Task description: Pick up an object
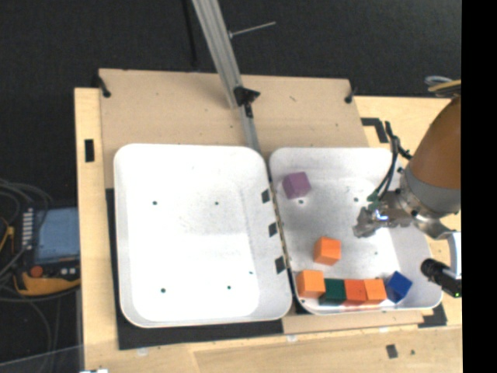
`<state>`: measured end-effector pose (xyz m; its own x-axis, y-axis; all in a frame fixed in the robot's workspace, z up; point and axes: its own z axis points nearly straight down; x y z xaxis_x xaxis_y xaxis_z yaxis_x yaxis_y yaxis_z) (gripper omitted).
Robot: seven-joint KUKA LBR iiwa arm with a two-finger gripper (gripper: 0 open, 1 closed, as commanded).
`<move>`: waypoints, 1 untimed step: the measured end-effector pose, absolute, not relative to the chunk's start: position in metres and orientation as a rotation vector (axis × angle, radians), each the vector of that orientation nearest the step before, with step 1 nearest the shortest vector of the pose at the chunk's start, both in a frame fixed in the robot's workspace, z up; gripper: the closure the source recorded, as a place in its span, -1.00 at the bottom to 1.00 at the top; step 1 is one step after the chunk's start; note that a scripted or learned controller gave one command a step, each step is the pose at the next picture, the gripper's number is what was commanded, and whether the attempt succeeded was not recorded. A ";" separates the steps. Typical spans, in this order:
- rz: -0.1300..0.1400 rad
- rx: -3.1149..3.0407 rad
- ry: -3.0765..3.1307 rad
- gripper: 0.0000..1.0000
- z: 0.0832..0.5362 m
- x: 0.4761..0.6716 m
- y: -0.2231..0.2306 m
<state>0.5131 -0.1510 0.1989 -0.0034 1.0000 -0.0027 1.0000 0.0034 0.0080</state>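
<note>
- The grey arm with its orange band enters from the right edge of the frame; its two-finger gripper (366,225) hangs over the right white bin (342,165), and whether it is open or closed cannot be told.
- A pale purple cube (296,184) sits at that bin's upper left.
- A lone orange cube (327,250) lies near the bin's centre, left of and below the gripper.
- Along the lower rim sit an orange block (311,283), a green block (335,291), two more orange blocks (365,291) and a blue cube (397,285).
- The left white bin (194,231) lies alongside.

White bins (194,158), purple cube (296,184), orange cubes (327,250), green cube (335,291), blue cube (398,285)
</note>
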 end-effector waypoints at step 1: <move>0.004 2.213 2.224 1.00 0.217 0.515 -0.152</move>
